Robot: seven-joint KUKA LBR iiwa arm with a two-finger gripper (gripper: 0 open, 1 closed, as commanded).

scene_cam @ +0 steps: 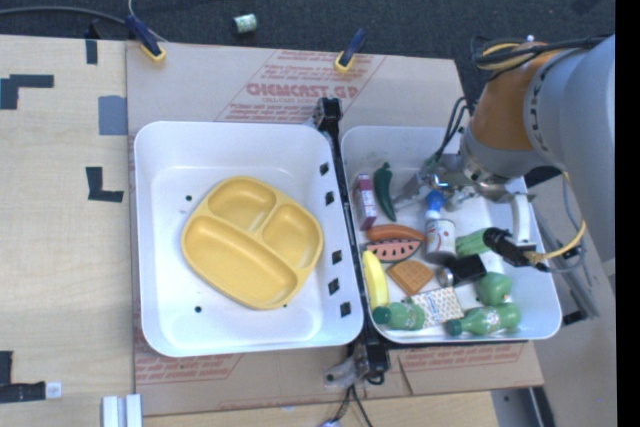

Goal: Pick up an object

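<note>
Reaching in from 3 o'clock over the right bin (548, 310), with the gripper (438, 183) hanging above a small blue-capped bottle (434, 207) near the bin's centre; impossible telling how far open it is or whether anything is in its hold. Lying crowded below: a green pepper (384, 192) at 10 o'clock, a hot dog (394, 236), a banana (374, 278), green bottles (487, 319) at 5 o'clock. Sitting in the left bin (160, 315): 1 yellow divided plate (252, 241).
</note>
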